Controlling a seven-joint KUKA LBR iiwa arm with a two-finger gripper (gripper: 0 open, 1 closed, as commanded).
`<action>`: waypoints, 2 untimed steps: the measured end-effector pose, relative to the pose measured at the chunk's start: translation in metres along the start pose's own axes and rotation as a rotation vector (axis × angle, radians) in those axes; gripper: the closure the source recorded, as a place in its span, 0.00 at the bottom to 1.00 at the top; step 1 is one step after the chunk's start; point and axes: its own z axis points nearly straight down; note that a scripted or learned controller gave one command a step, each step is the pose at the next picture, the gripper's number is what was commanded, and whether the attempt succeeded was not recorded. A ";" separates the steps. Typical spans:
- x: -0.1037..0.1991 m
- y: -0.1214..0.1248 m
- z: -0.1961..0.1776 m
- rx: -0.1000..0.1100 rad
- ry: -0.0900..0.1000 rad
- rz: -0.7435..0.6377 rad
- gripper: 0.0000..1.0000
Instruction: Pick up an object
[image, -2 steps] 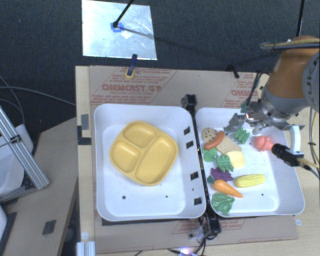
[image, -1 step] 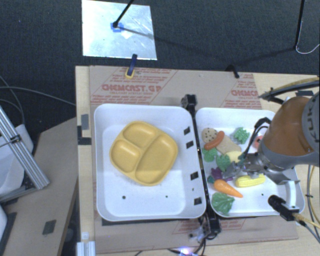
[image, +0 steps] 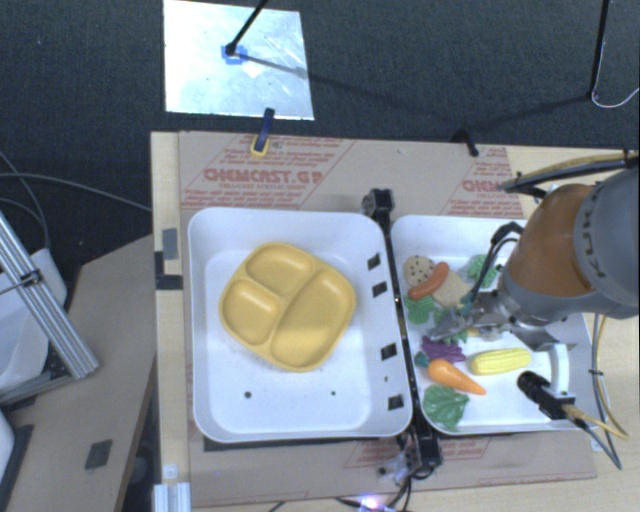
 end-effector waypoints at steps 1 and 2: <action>0.031 -0.021 -0.002 -0.002 -0.001 0.000 0.00; 0.030 -0.019 -0.014 -0.006 0.000 0.000 1.00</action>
